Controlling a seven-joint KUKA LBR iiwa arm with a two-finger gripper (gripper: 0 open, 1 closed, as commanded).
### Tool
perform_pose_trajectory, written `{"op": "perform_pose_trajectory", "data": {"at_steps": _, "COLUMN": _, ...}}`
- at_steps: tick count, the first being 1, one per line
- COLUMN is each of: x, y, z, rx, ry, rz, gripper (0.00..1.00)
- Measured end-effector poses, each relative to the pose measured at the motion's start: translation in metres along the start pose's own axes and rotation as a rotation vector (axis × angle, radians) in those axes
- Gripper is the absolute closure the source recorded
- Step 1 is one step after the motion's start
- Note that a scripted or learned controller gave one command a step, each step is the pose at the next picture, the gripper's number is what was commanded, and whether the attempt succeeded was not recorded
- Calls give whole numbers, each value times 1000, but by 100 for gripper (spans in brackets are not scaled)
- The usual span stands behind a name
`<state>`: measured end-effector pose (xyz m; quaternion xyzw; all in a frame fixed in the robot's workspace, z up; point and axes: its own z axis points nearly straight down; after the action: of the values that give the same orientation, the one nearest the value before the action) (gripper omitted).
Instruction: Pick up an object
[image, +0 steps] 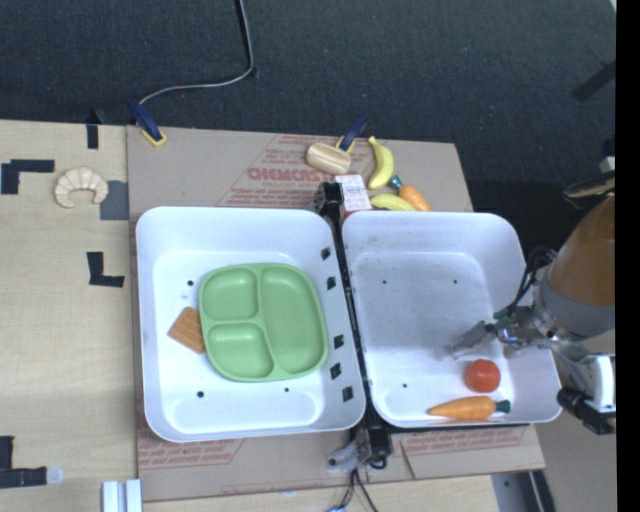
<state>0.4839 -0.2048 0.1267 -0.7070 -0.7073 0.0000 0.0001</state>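
The claw (478, 340) reaches into the right bin (430, 235) from its right side, low over the bin floor, its grey fingers (466, 344) pointing left; whether they stand apart or together cannot be told from this slant, and nothing shows between them. Just below and right of the claw lies a red tomato (483, 376), near but apart from the fingertips. Beneath the tomato, along the bin's front wall, lies an orange carrot (467, 408) with its green end to the right. The left bin (160, 240) holds a green divided plate (263, 322), and an orange wedge (187, 329) sticks out from under the plate's left edge. On the desk behind the bins sit a bread roll (327, 157), two bananas (381, 165), a small carton (352, 192) and another carrot (411, 196). A croissant (81, 186) lies far left on the desk (60, 330).
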Motion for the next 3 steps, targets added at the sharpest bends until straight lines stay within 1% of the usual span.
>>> {"op": "perform_pose_trajectory", "data": {"at_steps": 1, "x": 39, "y": 0, "z": 41, "rx": -2, "ry": -2, "rz": 1, "gripper": 0}}
{"op": "perform_pose_trajectory", "data": {"at_steps": 2, "x": -12, "y": 1, "z": 40, "rx": -4, "ry": -1, "rz": 0, "gripper": 0}}
{"op": "perform_pose_trajectory", "data": {"at_steps": 3, "x": 40, "y": 0, "z": -12, "rx": 0, "ry": 1, "rz": -2, "gripper": 0}}
